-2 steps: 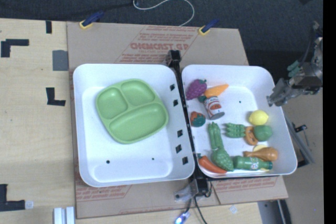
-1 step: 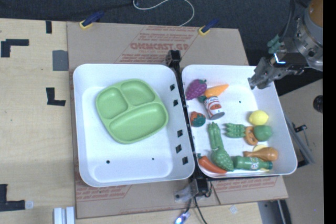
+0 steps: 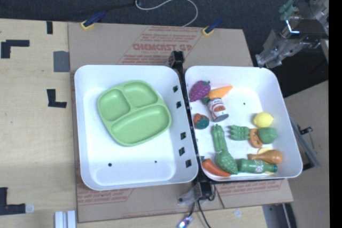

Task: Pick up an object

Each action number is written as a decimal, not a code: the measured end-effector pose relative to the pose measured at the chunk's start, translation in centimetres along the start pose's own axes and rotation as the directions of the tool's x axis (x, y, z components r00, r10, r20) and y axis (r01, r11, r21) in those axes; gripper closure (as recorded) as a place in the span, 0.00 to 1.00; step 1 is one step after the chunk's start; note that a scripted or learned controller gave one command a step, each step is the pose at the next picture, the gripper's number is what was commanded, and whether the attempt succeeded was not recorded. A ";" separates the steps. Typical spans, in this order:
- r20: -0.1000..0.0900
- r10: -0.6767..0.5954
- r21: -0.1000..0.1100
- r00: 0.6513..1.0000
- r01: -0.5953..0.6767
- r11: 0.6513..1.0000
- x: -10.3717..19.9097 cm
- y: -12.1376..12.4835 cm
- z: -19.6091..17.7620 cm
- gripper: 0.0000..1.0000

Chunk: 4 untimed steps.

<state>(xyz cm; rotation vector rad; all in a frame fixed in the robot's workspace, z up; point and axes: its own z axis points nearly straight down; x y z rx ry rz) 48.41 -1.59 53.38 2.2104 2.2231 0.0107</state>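
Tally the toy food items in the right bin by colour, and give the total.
Right bin:
Purple: 1, grapes
Yellow: 1, lemon
Red-and-white: 1, can
Orange or red: about 5
Green: about 5
Total: about 13; the pile near the front edge overlaps, so counts there are approximate.

You get red upside-down print on the cardboard sheet (image 3: 160,42), top centre, roughly "CHEMCAST"; can (image 3: 217,108) label unreadable.
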 end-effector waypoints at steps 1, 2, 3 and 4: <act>0.002 0.011 0.012 1.000 -0.011 1.000 -7.7 -0.1 1.8 1.00; 0.000 0.001 0.012 1.000 -0.001 1.000 -2.8 -0.1 3.1 1.00; -0.003 -0.012 0.007 1.000 0.012 1.000 11.4 0.0 -0.2 1.00; 0.004 0.009 0.025 1.000 -0.009 1.000 6.3 -0.2 12.2 1.00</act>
